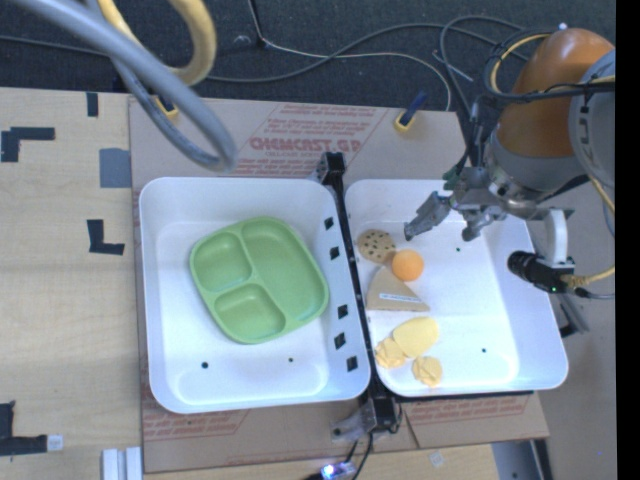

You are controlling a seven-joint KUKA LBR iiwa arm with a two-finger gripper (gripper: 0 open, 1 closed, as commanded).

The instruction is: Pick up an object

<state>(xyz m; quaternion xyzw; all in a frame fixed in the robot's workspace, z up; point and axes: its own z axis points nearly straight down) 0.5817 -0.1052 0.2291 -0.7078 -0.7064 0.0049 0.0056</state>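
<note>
Gripper (446,226): hangs over the far part of the right bin, its two fingers spread apart with nothing between them; one finger (422,218) slants toward the bin divider, the other points toward the near right.
Arm (548,98): grey with an orange band, rising behind the gripper toward the picture's right edge.
Orange ball (407,265): the closest item, just below and a little left of the left fingertip, lying on the bin floor; whether the fingertip is clear of it in height is hard to judge from this slant.
Cookie (376,245): round, brown-speckled, left of the gripper and beside the ball, close to the divider.
Cheese wedge (393,293): pale triangular piece, nearer the camera than the ball and touching or almost touching it.
Yellow pieces (412,338): a lumpy yellow cluster further toward the near edge, well apart from the gripper, with a smaller tan lump at its near side.
Right bin (500,308): white and shallow, lying under the gripper and holding all the small food items in its left half.
Left bin (170,348): white, across the divider from the gripper.
Green tray (260,278): three-compartment plate, lying tilted in the left bin, well apart from the gripper.
Bench (60,298): light wood, with cardboard under both bins.
</note>
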